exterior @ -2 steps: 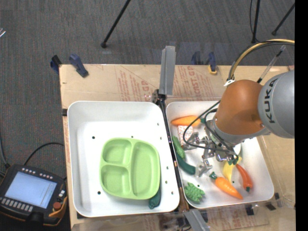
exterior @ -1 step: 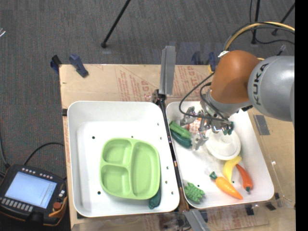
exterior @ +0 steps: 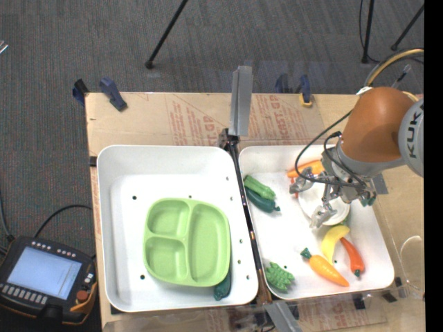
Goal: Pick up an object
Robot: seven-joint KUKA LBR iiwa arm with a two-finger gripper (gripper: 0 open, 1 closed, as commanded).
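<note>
**Gripper lowered over the right bin's toy produce**

The gripper (exterior: 325,209) is seen low over the right bin (exterior: 277,159), above a white dish (exterior: 340,216). Its fingers (exterior: 320,218) are spread apart, with nothing between them. A banana (exterior: 332,239), carrot (exterior: 325,268) and red pepper (exterior: 353,256) are found just below it. A green divided plate (exterior: 187,242) is held in the left bin (exterior: 166,159).

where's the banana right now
The banana lies in the right bin, toward its lower right, just below the tool, beside the red pepper and above the carrot.
</note>
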